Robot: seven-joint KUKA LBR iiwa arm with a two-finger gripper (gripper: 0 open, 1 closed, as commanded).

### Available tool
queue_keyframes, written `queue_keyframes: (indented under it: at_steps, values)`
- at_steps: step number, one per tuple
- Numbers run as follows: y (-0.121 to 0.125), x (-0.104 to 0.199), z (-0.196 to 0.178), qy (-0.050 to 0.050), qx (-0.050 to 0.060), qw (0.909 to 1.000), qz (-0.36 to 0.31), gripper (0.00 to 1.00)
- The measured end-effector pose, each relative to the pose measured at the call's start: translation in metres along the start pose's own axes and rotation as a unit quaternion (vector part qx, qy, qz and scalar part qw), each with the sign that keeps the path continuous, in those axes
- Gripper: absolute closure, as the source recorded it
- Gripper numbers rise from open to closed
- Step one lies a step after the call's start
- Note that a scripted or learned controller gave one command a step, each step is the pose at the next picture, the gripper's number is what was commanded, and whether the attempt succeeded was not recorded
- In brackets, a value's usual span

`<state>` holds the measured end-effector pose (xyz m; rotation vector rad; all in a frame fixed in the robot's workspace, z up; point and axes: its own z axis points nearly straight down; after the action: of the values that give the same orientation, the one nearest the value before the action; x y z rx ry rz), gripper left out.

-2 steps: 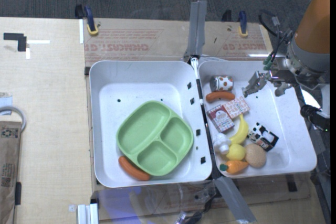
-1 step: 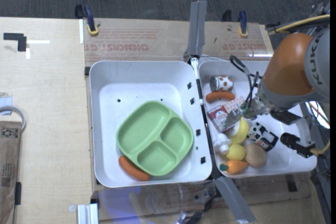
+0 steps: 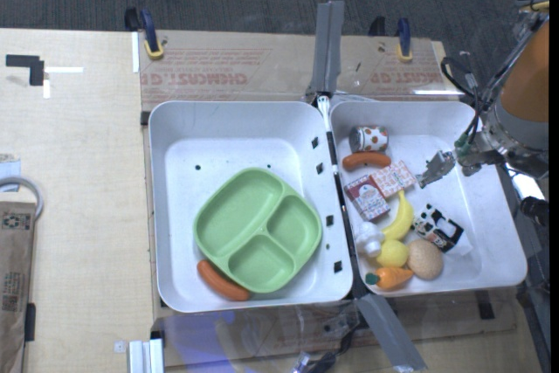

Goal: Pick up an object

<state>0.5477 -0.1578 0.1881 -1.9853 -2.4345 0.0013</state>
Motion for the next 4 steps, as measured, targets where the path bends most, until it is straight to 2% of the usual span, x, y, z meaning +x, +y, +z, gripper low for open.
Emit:
queue_keyframes:
  at_steps: [1,2,3,4]
  values:
    - [0.021,0.009,0.077,0.001,0.001,0.9999,-0.014,0.0]
    - [-0.04,0.001,0.097,0.001,0.001,0.9959,0.09,0.0]
    - [-0.039,0.001,0.089,0.001,0.001,0.9958,0.091,1.0]
    - [-0.039,0.001,0.089,0.001,0.001,0.9958,0.091,0.0]
